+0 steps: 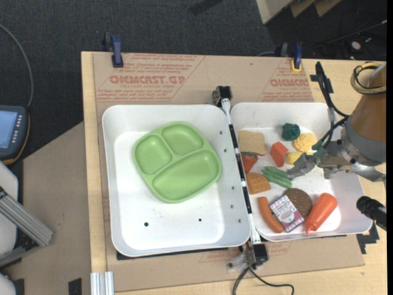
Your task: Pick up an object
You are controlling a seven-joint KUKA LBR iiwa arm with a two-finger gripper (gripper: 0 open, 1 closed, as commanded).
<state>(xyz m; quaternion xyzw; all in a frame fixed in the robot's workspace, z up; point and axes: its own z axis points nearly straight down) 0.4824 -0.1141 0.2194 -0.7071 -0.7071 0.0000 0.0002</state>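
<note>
The right bin (344, 223) holds several toy foods: a tan bread slice (253, 142), a dark green piece (291, 129), a yellow piece (305, 142), an orange-red block (278, 153), a green pod (277, 177), a brown patty (299, 196), a small pink-and-white carton (285, 211), a sausage (270, 214) and a carrot (321, 211). My gripper (299, 166) reaches in from the right and hangs low over the middle of this bin, just right of the green pod and below the yellow piece. Nothing is visibly held in it.
The left bin (123, 214) carries a light green divided plate (178, 161). A black divider with clamps (236, 165) runs between the two bins. An orange waffle piece (258, 182) and a red piece (249, 162) lie by the right bin's left wall.
</note>
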